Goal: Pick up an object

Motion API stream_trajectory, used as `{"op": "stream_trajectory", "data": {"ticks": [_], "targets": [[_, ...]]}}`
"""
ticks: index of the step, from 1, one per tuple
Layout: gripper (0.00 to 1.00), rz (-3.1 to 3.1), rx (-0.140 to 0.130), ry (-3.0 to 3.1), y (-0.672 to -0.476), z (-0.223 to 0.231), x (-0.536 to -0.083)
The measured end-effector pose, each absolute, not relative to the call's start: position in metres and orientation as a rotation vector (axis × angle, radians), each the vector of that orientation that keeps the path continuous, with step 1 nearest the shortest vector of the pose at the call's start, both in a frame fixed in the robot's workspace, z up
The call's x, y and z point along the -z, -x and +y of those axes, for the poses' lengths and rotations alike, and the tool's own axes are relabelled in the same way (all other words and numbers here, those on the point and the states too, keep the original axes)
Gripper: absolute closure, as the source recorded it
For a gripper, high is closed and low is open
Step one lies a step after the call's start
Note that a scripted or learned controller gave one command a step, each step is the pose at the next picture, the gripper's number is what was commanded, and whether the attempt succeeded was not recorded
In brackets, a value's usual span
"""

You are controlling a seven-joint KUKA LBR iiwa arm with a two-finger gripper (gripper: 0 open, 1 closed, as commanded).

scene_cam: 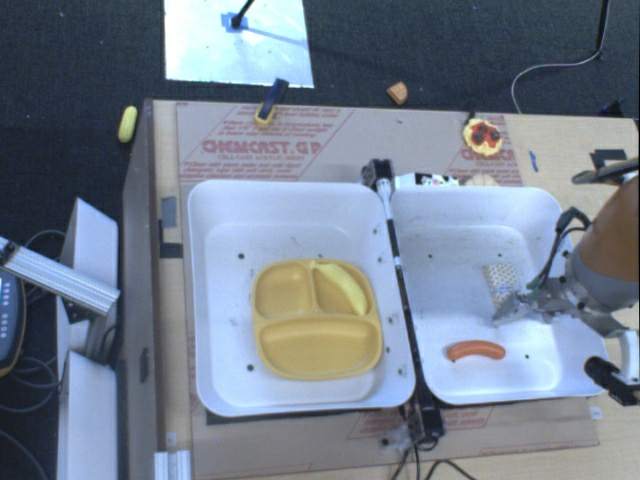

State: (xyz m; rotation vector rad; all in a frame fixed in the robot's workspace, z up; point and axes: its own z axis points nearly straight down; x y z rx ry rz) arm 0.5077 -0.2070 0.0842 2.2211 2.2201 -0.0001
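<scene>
The tabletop (440,128) is brown and carries two white bins side by side. The left bin (215,268) has a yellow plate (315,343) in it. The plate has three parts, and a small yellow thing like a banana slice (343,286) lies in the far right part.

The right bin (440,208) is where the arm works. The arm (610,253) comes in from the right side, and the gripper (512,308) sits low in the bin, near the middle. I cannot tell how the gripper is set, and I cannot see anything held in it.

Just far of the gripper tip lies a small checkered thing (499,277), very close or touching; I cannot tell which. An orange sausage (476,350) lies flat on the bin floor, near the front edge and a bit left of the gripper, not touching it.

I think the job is only begun. The arm has reached down to the things, but both lie in the bin. The grab and the lift are left to do.
</scene>
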Motion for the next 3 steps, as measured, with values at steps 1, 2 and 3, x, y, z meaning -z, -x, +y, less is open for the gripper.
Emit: {"op": "stream_trajectory", "data": {"ticks": [1, 2, 3], "targets": [[0.00, 2.223, -0.005, -2.215, -0.630, -0.171, -0.085], [0.00, 2.221, 0.000, -2.219, -0.602, -0.199, -0.085], [0.00, 2.222, -0.001, -2.219, -0.566, -0.171, -0.084]]}}
